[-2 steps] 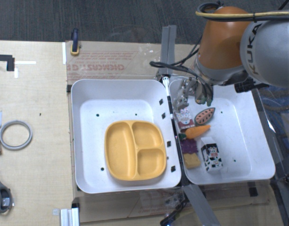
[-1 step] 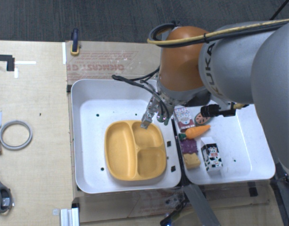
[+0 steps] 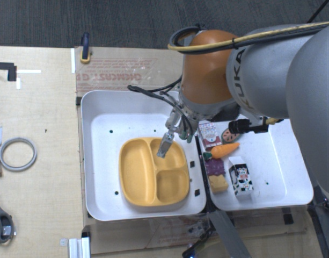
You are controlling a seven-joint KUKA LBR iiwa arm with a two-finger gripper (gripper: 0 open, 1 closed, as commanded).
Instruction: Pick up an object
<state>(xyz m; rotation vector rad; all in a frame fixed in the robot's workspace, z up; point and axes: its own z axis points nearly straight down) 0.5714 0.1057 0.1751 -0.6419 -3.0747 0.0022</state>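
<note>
**A:** Start nearest you. In the right bin (image 3: 293,195), along its left wall, you have a tan block (image 3: 218,183), a purple piece (image 3: 213,167) and a black-and-white cow-patterned box (image 3: 241,178), with an orange plastic carrot (image 3: 225,150) just beyond. They crowd together, so a reach there could nudge a neighbour instead of gripping anything.

**B:** And the left bin (image 3: 100,160)?

**A:** You have the yellow three-compartment plastic tray (image 3: 151,172) lying flat. The hand (image 3: 165,144) hangs over its far right part, by the divider. I judge its fingers close together with nothing between them, though they're small here.

**B:** So the risk?

**A:** If you come down there, narrow fingers may strike the tray's ridge or floor, find no edge, and tip or slide the tray. Farther off, the cables (image 3: 153,93) by the wrist could snag.
</note>
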